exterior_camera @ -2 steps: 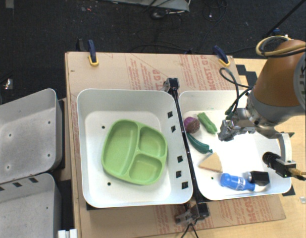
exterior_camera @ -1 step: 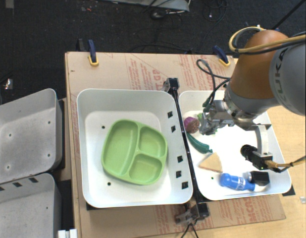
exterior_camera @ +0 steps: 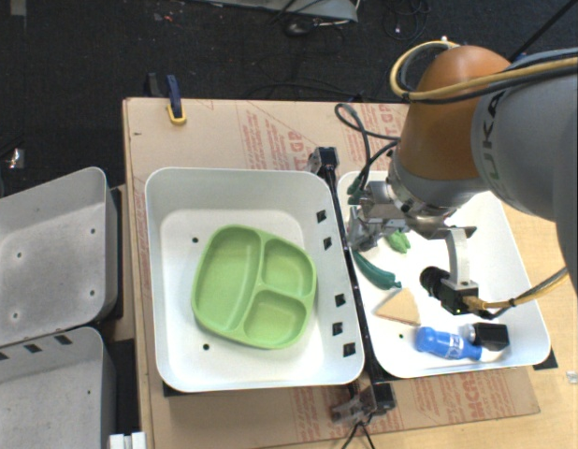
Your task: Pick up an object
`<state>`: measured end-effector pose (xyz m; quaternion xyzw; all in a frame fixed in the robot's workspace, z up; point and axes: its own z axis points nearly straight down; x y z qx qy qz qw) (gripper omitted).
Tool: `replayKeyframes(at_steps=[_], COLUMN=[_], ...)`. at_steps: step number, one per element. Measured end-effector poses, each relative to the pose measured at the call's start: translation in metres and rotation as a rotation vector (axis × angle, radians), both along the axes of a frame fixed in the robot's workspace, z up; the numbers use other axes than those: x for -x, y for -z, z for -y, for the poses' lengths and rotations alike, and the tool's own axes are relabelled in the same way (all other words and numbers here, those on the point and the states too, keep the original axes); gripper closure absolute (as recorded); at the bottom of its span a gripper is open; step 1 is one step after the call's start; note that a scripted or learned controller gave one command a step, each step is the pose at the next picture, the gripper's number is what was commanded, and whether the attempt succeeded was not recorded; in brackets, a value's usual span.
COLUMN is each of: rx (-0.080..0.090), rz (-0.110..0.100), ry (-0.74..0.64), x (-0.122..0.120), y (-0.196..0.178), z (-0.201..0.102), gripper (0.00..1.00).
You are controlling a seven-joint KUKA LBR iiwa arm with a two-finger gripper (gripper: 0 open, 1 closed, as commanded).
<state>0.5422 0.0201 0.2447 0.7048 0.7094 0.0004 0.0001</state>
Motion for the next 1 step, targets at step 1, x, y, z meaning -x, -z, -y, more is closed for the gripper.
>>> replayKeyframes(at_steps=[1], rx=[0.001], rz=[-0.001], ry=[0.0], x=[-0.0091], y=[0.0148], z=[-0.0498], gripper=[1.0])
